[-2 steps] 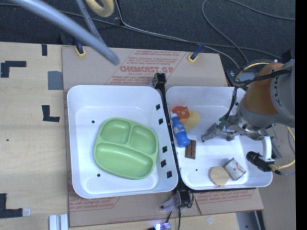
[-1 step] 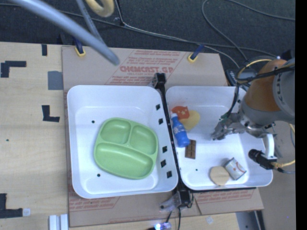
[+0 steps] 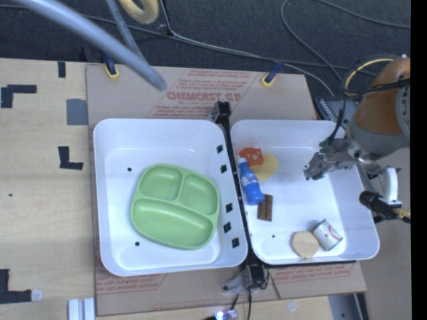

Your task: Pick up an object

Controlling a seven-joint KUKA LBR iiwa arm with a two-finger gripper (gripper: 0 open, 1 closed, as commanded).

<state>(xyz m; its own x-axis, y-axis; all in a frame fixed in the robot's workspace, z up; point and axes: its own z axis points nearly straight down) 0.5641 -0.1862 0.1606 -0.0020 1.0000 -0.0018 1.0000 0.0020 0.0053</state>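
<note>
Camera view, read from the left, gives us the left bin (image 3: 107, 199) first, and in it a green divided plate (image 3: 176, 206) lying flat near the middle. Across the shared rims, the right bin (image 3: 347, 245) holds the candidates for the pick: a red-and-yellow piece (image 3: 257, 162) near the far left corner, a blue bottle (image 3: 251, 184) lying just in front of it along the left wall, a small brown block (image 3: 265, 209) touching or nearly touching the bottle's near end, and at the near edge a tan round piece (image 3: 305, 244) beside a small tipped can (image 3: 326, 233).

Further right, the end effector (image 3: 319, 168) hangs above the right bin's far right part, with bare white floor beneath it and nothing between its fingers; we cannot tell whether they are spread or closed.

We judge the task to be at the approach step, with no object lifted yet. The next move calls for choosing one item, travelling over it, and descending squarely; the can and the tan piece sit close together, so a clean grasp there needs care.

Both bins rest on a cardboard sheet (image 3: 200, 92) on the wooden worktop (image 3: 40, 179), with dark carpet (image 3: 267, 19) and loose cables (image 3: 320, 25) beyond its far edge.
</note>
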